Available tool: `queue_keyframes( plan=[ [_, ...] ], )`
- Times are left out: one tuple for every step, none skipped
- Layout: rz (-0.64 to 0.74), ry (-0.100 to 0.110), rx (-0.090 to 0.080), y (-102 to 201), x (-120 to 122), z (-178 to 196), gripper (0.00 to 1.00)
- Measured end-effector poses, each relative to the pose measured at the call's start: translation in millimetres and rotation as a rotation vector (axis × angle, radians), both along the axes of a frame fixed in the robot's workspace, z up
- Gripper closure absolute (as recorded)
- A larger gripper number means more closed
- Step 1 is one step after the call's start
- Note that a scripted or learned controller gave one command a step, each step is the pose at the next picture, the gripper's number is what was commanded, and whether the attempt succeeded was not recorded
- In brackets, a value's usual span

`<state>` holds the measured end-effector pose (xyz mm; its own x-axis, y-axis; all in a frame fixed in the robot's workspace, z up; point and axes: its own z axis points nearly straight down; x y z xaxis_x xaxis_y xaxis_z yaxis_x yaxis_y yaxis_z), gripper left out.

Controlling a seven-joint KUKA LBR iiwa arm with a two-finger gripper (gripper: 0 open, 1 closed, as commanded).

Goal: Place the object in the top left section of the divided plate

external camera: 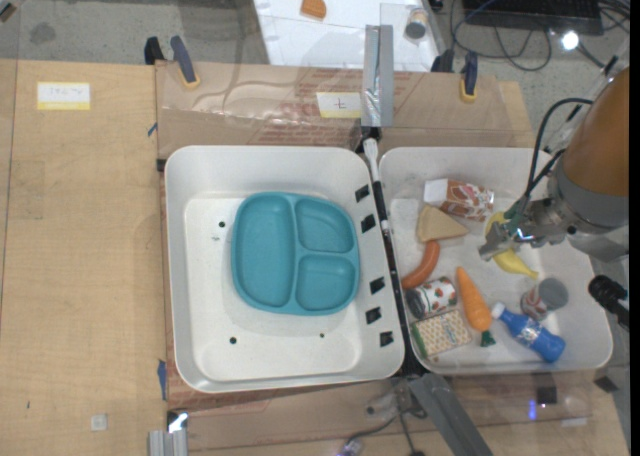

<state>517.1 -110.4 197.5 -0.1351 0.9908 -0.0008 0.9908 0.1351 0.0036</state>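
The teal divided plate (295, 252) lies in the left bin (195, 344), with one long section on its left and two smaller ones on its right; all three hold nothing. My gripper (499, 240) hangs low in the right bin (590, 349), right of a tan wedge (440, 224) and just above and left of a yellow banana (516, 263). I see no object clearly held in it. The arm's grey wrist and orange band come in from the right edge.
The right bin also holds a wrapped snack (468, 199), a red sausage (423, 264), a small can (436, 296), a carrot (473, 300), a cracker box (442, 332), a blue bottle (531, 335) and a grey disc (550, 294). A black-clipped divider wall (378, 264) separates the bins.
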Motion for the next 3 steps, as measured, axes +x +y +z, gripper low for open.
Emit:
queue_keyframes(
  plan=[
    [0.119,0.003,-0.001,41,118,-58,1.0],
    [0.355,-0.001,-0.002,90,108,-5,1.0],
    [0.49,0.003,0.0,154,99,-5,1.0]
  ],
)
